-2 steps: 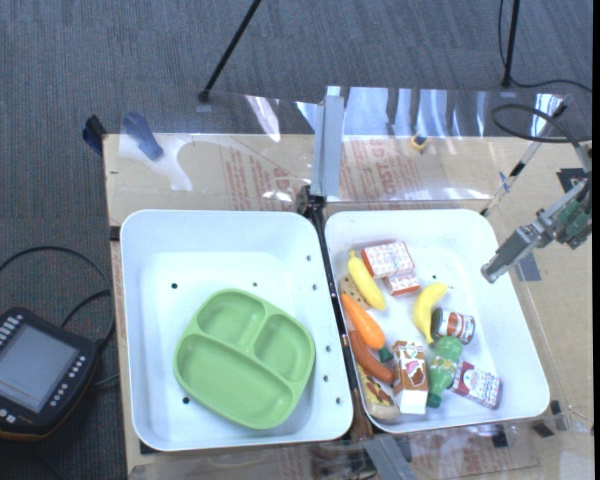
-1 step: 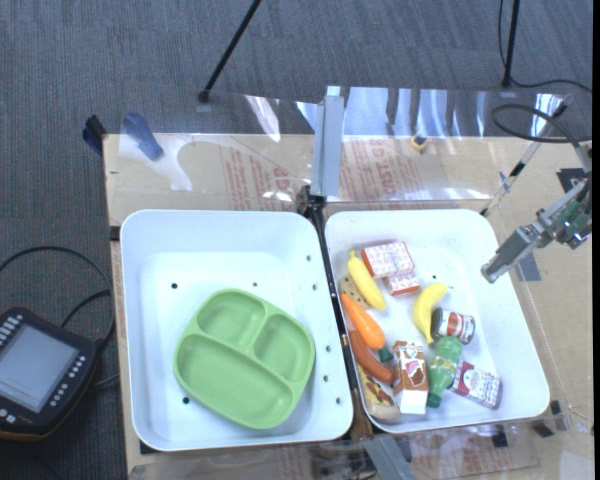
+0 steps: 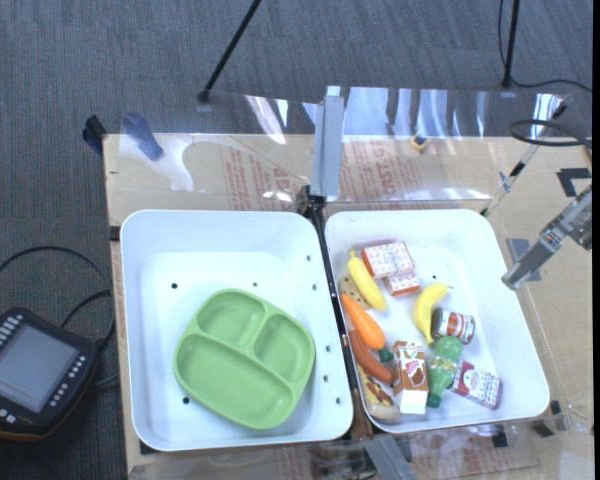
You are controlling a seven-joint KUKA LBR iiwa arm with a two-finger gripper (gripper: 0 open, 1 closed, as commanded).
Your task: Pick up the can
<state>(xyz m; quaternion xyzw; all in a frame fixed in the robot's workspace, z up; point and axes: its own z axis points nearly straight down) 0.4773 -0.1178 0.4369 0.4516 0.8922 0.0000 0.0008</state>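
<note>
can (image 3: 454, 325) beside one of two bananas (image 3: 429, 308)

Can (image 3: 456, 325): small, red label with some white, metal lid end showing at its left. Lies on its side in the right bin (image 3: 485, 230), toward the right-centre of the pile. Touching or just beside the lower end of a yellow banana (image 3: 427, 307) on its left. A green bottle (image 3: 443, 365) sits just below it, a red packet (image 3: 477, 384) lower right. Nothing rests on top of it.
</note>
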